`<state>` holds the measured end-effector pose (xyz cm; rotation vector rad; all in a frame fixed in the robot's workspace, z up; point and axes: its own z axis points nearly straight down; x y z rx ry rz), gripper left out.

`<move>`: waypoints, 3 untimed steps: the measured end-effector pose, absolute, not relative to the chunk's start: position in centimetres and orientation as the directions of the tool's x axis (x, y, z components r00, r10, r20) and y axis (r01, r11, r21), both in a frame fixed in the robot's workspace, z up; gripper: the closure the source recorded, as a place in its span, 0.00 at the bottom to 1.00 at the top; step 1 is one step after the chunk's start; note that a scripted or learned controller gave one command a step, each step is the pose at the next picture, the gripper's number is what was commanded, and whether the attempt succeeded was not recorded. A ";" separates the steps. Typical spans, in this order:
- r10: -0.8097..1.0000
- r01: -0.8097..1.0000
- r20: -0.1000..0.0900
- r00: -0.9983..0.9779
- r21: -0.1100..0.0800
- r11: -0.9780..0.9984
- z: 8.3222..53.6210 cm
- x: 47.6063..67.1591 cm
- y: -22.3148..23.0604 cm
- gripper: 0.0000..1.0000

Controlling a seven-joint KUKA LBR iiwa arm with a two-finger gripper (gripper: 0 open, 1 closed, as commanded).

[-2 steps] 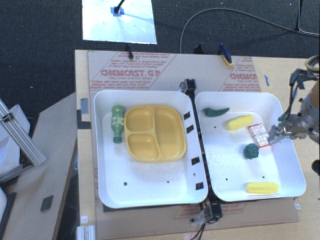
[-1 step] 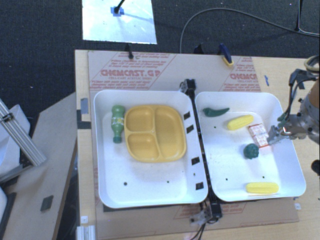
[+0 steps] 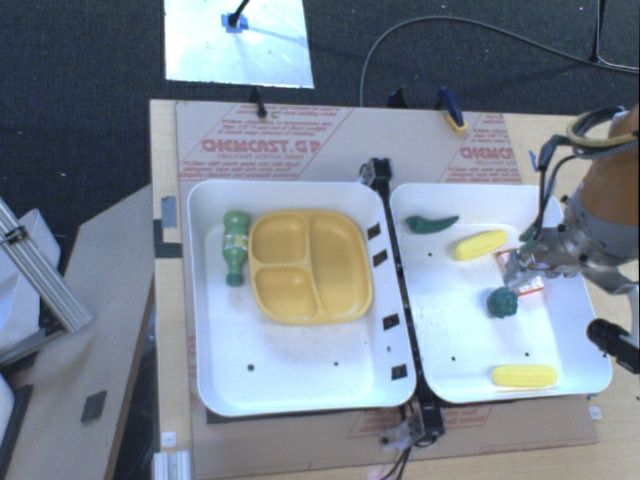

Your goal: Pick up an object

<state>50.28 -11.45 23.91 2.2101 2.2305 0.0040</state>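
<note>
**Hand hovering low over the right bin, near the dark green lump**

The hand (image 3: 522,268) is reaching in from the right edge and sitting low over the right bin (image 3: 570,368), its metal parts blurring together with a small red-and-white patch beneath them. How far it is opening cannot be told, and nothing is showing between its tips.

Just below and slightly left of the hand, a dark green lump (image 3: 503,303) is lying on the bin floor, close to the hand but whether touching is unclear. Up and to the left of the hand, a yellow corn cob (image 3: 480,244) is lying at a slant, and further left a dark green pepper (image 3: 431,224) is resting near the bin's upper corner. Well below the hand, a second yellow corn cob (image 3: 524,375) is lying near the bin's lower wall.

Far left of the hand, the left bin (image 3: 290,378) is carrying a yellow divided plate (image 3: 308,266), with a green bottle (image 3: 235,247) lying just beside the plate's far side. Both bins are sitting on the table (image 3: 330,133).
</note>
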 end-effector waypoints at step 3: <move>1.000 1.000 0.001 -0.010 0.002 0.010 21.4 53.7 5.1 1.00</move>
